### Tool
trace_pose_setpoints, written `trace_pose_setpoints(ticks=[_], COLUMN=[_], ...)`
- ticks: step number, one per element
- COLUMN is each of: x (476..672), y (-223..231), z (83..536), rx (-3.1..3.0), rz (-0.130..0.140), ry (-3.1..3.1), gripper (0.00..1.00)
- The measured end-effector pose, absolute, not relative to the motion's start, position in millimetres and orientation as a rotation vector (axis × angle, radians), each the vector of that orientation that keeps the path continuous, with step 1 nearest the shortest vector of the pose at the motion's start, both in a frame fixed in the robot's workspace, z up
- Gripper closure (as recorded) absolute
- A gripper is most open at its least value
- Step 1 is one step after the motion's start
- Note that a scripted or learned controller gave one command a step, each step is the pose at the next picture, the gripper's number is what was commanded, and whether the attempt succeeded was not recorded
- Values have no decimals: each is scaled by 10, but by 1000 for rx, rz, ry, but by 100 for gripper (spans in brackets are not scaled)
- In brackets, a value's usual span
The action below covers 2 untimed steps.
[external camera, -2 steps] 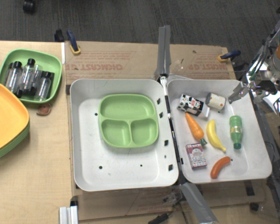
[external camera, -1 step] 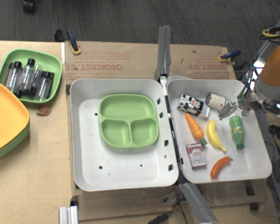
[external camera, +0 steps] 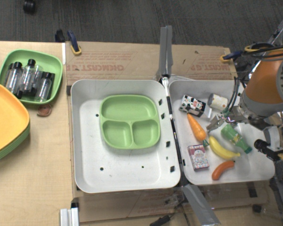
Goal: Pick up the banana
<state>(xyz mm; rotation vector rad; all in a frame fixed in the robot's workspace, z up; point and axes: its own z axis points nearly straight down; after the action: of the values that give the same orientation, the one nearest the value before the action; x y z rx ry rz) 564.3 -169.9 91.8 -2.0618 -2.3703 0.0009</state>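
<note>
The yellow banana (external camera: 221,148) lies in the right bin (external camera: 254,173), curved, between a pink box and a green bottle. My gripper (external camera: 216,123) hangs just above and behind it, between the carrot (external camera: 196,127) and the green bottle (external camera: 236,138). Its metal fingers stand open with nothing between them. The grey arm with its orange band (external camera: 269,81) reaches in from the right over the bin's far right corner.
The right bin also holds a black-and-white box (external camera: 193,105), a white cylinder (external camera: 218,101), a pink box (external camera: 198,156) and an orange sausage-shaped toy (external camera: 223,169). A green divided plate (external camera: 130,121) sits in the left bin (external camera: 85,173). Orange plates (external camera: 7,126) and a green tray of bottles (external camera: 30,76) stand on the left.
</note>
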Motion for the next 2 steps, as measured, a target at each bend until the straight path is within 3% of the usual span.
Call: trace_pose_setpoints(ticks=[1, 2], x=[5490, 5483], y=[-2023, -1455], z=[1362, 1235], rx=[-2321, -2447], rz=[2, 0], ry=[-2118, -1971], gripper=[0, 0])
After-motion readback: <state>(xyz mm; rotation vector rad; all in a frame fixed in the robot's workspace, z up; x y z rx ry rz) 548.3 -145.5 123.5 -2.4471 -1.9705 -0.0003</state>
